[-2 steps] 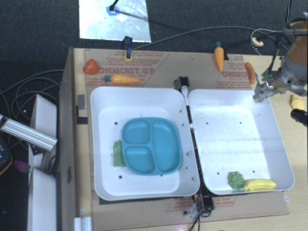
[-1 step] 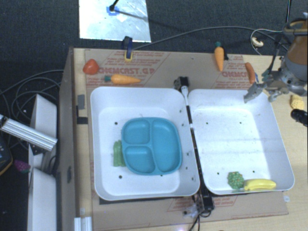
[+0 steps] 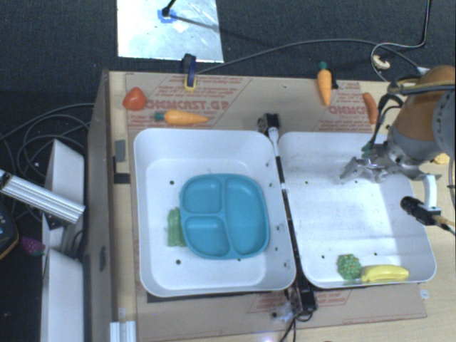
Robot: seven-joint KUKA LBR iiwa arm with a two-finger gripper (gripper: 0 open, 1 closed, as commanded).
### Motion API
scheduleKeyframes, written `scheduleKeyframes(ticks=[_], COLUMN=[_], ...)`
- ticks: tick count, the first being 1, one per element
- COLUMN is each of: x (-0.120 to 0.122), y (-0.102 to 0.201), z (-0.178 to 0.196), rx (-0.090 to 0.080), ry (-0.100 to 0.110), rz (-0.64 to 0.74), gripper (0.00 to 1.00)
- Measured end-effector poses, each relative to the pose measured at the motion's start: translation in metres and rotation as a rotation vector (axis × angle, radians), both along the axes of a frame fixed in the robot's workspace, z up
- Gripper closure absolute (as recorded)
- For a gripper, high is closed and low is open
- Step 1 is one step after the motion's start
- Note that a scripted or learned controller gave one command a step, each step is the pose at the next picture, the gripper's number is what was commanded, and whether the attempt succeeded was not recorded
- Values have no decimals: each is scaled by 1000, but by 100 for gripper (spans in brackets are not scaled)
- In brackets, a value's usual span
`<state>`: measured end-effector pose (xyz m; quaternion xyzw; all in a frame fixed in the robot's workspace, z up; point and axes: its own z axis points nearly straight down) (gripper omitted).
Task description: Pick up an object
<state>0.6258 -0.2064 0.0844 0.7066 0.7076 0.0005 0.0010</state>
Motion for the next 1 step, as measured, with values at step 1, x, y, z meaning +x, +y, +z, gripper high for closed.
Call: scheduleKeyframes(ticks=[1], x=[1], y=[0], z=[12], rx=[-1], ry=[-4], rz=[1], gripper=[100])
